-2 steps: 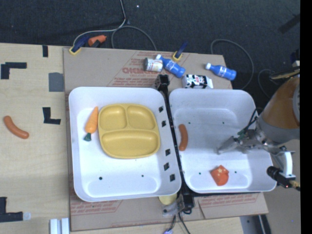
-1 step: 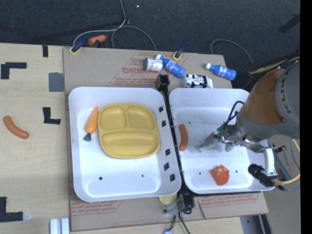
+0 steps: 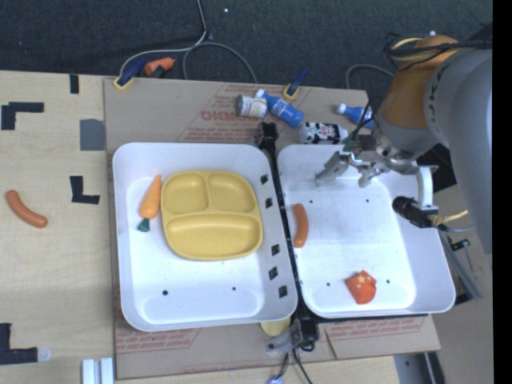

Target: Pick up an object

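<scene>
The table carries two white bins side by side. The arm enters from the right edge of the table and hangs over the far part of the right bin; its gripper has its fingers spread open with nothing between them. The left bin holds a yellow divided plate with a toy carrot just beside it, towards the table's left edge. In the right bin a toy sausage lies against the wall shared with the left bin, its long axis running from far edge to near edge; it is the nearest candidate, lying nearward and slightly left of the fingers. A red strawberry-like toy sits well apart, near the bin's near wall. The arm's upper body is cut off at the right, and the fingertips' height above the bin floor is hard to judge.
</scene>
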### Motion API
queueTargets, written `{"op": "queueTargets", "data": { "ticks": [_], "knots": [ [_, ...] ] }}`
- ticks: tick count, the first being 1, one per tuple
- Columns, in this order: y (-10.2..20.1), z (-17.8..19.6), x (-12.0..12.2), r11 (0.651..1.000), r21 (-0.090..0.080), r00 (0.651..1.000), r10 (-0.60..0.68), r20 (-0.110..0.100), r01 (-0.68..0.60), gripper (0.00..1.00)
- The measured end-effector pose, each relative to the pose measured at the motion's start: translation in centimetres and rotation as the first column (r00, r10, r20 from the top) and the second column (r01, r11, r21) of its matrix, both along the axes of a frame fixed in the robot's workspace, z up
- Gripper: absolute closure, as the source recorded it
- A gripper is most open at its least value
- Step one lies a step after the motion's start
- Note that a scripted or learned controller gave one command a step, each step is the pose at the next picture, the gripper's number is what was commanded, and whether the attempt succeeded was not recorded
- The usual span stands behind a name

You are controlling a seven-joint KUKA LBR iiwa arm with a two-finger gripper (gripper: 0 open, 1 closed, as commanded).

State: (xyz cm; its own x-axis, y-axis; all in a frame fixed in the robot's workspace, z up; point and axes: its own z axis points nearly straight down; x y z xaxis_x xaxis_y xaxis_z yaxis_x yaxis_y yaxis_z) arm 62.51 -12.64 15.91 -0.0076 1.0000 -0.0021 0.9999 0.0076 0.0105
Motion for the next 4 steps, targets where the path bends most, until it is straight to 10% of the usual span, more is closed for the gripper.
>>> {"op": "queueTargets", "data": {
  "ticks": [2, 3, 4],
  "knots": [
    [2.6, -7.6, -3.7, 1.000, -0.001, 1.000, -0.008, -0.007, 0.007, 0.00],
    [2.5, -6.2, -3.6, 1.000, -0.002, 1.000, -0.006, -0.005, 0.006, 1.00],
    [9.7, 3.1, -3.8, 1.000, 0.004, 1.000, 0.001, -0.004, -0.001, 1.00]
  ]
}}
